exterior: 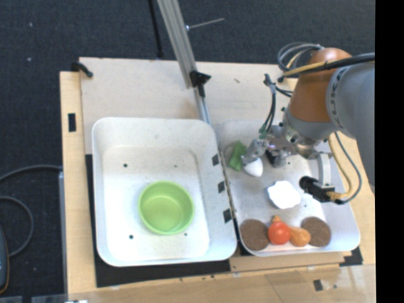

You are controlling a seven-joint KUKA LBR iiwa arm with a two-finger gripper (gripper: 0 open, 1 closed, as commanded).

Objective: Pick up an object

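Egg-shaped white object [254, 167]: smooth, right bin [344, 223], just beside gripper [264, 149]
Jaws: can't tell their state
Green piece [237, 156]: touching the egg
Brown discs [254, 233]: rough, flat, front
Green bowl [166, 207]: round, glossy, left bin [113, 144]

You have a pale wood counter [136, 84] standing on dark carpet [76, 17]. Two white bins rest on it side by side, touching along their inner edges: the left bin [110, 150] is the larger, the right bin [344, 223] sits under the arm. A slanted metal post [180, 40] rises from the counter just behind them.
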